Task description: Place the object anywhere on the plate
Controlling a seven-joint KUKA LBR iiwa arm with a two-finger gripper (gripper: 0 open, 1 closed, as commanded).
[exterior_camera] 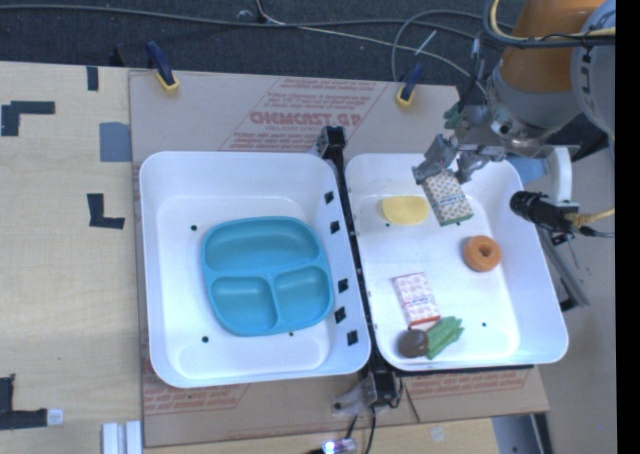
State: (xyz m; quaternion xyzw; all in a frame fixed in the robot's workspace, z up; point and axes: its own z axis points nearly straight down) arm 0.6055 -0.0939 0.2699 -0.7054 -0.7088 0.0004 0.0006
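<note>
Arm: grey KUKA arm [560, 12] enters from 3 o'clock, over the right bin's [530, 337] 12 o'clock end.
Gripper [447, 170]: closed on a small patterned box [447, 198], which hangs tilted below the fingers.
Box location: above right bin, just beside a yellow piece [403, 210] at its 9 o'clock.
Plate: blue divided plate [267, 274], centre of left bin [170, 242].
Other items, right bin: doughnut [482, 253], red-white carton [415, 299], brown round item [412, 343] touching green item [443, 335].
</note>
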